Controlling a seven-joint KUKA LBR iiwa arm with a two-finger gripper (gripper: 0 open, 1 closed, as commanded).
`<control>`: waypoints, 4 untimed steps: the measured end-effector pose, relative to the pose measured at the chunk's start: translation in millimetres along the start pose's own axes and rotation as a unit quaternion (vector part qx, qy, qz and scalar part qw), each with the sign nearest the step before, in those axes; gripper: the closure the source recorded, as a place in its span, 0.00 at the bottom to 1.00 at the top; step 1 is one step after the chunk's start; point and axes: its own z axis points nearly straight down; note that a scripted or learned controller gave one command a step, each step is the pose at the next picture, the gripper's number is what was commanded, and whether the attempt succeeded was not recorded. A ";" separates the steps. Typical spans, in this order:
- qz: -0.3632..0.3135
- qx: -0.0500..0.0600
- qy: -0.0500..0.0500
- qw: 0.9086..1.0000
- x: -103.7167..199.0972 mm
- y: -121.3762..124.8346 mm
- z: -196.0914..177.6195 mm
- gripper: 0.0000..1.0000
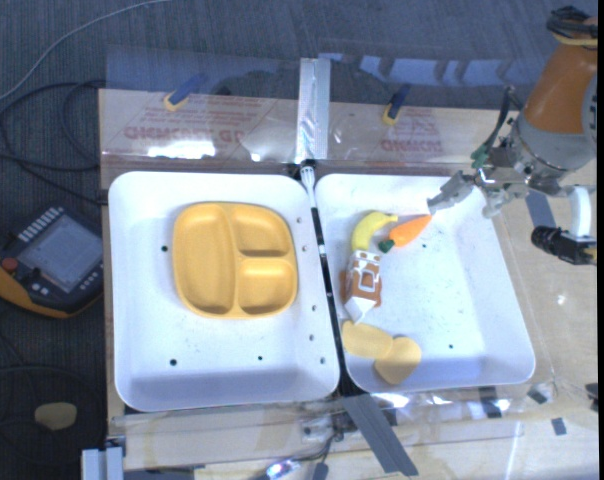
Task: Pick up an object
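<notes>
- Gripper point(474, 194) is hovering at the right bin's point(482, 298) upper right edge; grip state: cannot tell
- Carrot point(409, 230), banana point(370, 228) are lying unpicked; grasp remaining

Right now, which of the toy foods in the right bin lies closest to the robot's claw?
The orange carrot. It lies just below-left of the gripper, while the yellow banana sits farther left.
</notes>
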 end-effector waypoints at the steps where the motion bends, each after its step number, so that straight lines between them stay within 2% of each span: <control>1: -0.030 -0.001 -0.003 1.000 5.5 24.1 114.7 0.00; 2: -0.188 -0.001 0.000 0.982 87.6 21.6 62.4 0.00; 3: -0.212 0.000 -0.002 0.977 12.1 38.2 79.3 0.00; 4: -0.186 -0.002 0.000 0.983 -17.0 5.7 117.0 0.00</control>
